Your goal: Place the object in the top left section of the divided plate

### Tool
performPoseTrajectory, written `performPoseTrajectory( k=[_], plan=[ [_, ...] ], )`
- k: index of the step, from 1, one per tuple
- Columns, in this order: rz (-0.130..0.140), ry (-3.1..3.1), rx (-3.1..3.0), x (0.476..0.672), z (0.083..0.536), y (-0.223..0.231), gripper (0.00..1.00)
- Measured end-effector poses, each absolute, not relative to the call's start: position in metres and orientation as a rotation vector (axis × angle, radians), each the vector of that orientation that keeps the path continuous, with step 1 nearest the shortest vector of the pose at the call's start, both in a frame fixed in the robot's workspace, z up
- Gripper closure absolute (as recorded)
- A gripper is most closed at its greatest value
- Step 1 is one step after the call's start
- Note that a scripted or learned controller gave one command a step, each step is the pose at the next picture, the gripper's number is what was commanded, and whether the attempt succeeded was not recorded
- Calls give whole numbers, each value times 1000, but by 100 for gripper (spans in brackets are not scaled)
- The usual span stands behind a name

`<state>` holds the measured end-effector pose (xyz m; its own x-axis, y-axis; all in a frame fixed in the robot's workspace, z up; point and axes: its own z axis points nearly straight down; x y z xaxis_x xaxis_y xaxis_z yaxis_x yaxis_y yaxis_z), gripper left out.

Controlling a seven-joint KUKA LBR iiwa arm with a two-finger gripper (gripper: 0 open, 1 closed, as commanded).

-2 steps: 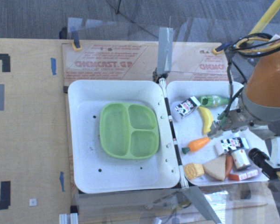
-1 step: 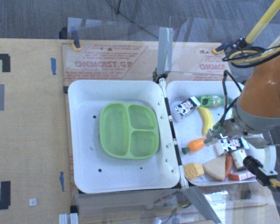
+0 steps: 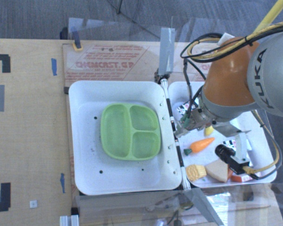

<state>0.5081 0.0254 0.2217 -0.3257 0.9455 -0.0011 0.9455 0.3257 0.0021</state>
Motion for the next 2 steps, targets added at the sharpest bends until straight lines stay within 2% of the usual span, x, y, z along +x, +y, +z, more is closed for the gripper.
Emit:
performPoseTrajectory(
  k=[1,2],
  plan=[
    [0,2696,1616,479,188,-1,100],
    [2,2693,1616,480,198,-1,100]
  ],
)
